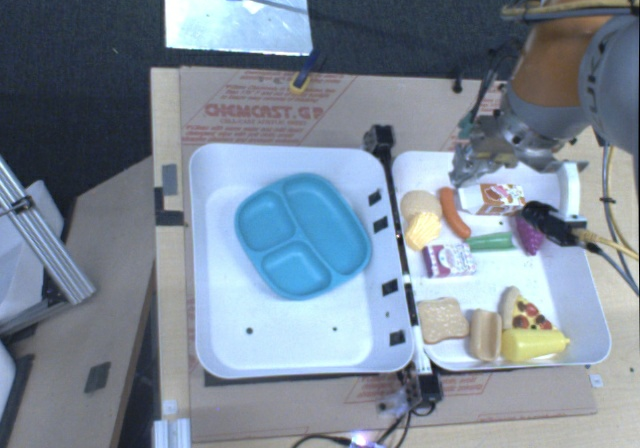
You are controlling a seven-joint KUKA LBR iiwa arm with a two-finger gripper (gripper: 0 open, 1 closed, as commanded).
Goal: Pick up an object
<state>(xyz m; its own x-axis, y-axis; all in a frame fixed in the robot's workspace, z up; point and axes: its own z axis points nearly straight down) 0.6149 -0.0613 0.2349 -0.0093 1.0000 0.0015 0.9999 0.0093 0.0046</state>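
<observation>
Toy food crowds the right bin (590,331), none of it lifted. Counter (330,101): brown board, red print reading roughly "CHEMCAST GP". Left bin (215,336) carries a blue divided tray (300,234). My claw (470,161) hangs over the right bin's far edge, just above a small red-and-white packet (500,197); whether its tips are spread or closed I cannot tell. Below: orange carrot (455,213), corn cob (422,229), pink printed packet (449,259), lettering too small to read, pizza slice (525,312).
</observation>
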